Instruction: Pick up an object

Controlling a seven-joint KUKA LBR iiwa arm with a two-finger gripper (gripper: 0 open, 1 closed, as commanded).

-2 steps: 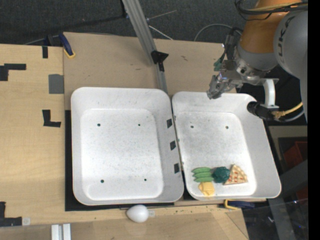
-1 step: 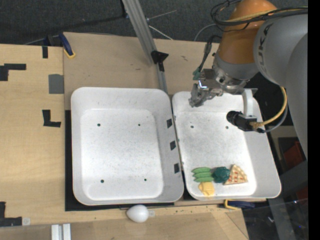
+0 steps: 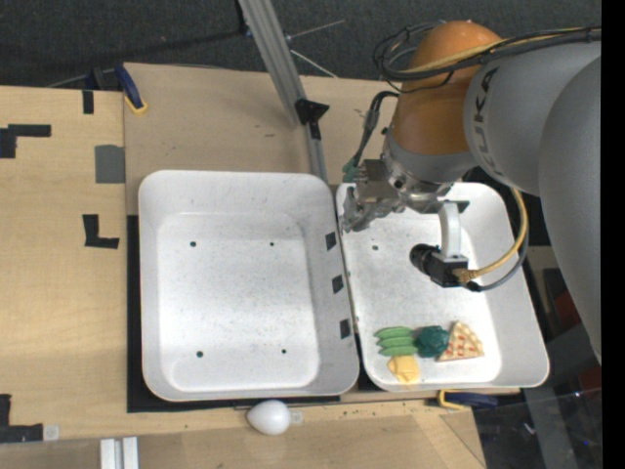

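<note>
Arm (image 3: 547, 115) fills upper right. Gripper (image 3: 366, 203) sits at right bin (image 3: 488, 262) far-left corner; finger state: cannot tell. Toys (image 3: 430, 345) crowd near edge; risk: empty grasp.

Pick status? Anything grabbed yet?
Done: arm is over the right bin. In hand: nothing seen; the gripper sits at that bin's far left corner. Left: the whole grasp. The green pods, dark green piece, pizza slice and yellow piece lie untouched at its near edge.
</note>
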